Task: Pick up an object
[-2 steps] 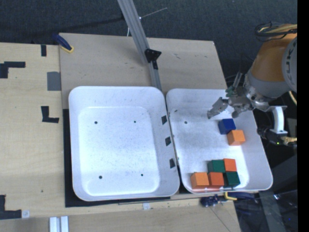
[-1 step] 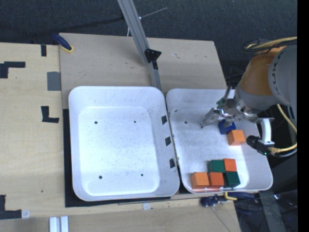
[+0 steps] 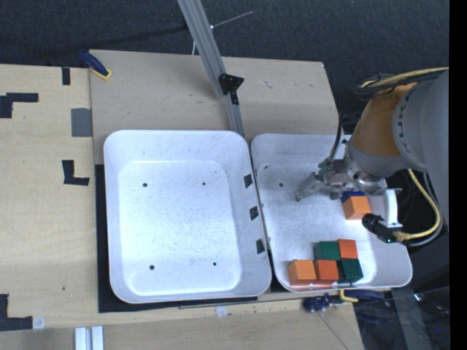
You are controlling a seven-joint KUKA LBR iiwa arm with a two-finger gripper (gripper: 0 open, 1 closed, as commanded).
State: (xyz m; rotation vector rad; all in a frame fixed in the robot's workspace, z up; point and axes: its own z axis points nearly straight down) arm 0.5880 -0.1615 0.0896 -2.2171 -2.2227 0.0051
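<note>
Several blocks (image 3: 330,262) (orange and green) cluster well below the gripper (image 3: 310,189) in the right bin (image 3: 281,166); another orange block (image 3: 356,207) sits just beside it. Finger state: cannot tell.

Wooden bench (image 3: 168,97) bearing two white bins side by side: left bin (image 3: 117,217), right bin (image 3: 284,159).

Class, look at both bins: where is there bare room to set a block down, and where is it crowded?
The left bin has a wide bare floor. In the right bin, its left strip is bare; the near corner holds clustered blocks, and the gripper hangs over the middle.
</note>
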